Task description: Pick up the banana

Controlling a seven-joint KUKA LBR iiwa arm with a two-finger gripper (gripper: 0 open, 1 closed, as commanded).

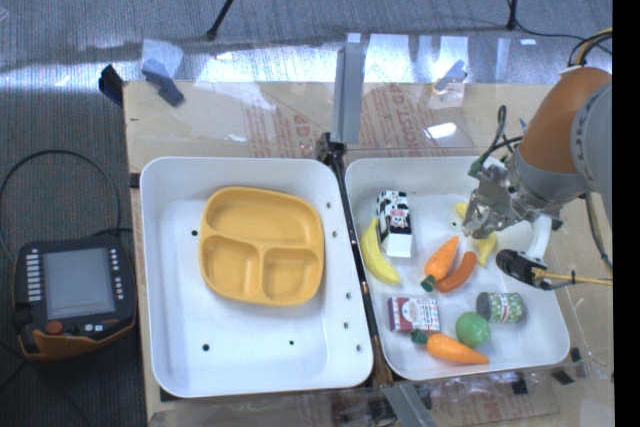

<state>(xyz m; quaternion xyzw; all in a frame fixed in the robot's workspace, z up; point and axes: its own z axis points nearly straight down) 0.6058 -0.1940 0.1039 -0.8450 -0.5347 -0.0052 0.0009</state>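
Observation:
A yellow banana (378, 255) lies along the left wall of the right bin (555, 335), curved, beside a black-and-white milk carton (395, 223). My gripper (481, 219) hangs low over the right part of that bin, well to the right of the banana and apart from it. Another yellow piece (487, 247) pokes out from under the gripper, mostly hidden, and I cannot tell what it is.
The right bin also holds two carrots (440, 260) (462, 272), a third carrot (455, 348), a red carton (413, 313), a green can (500, 307) and a green round fruit (472, 328). A yellow sectioned plate (263, 245) sits in the left bin (170, 355).

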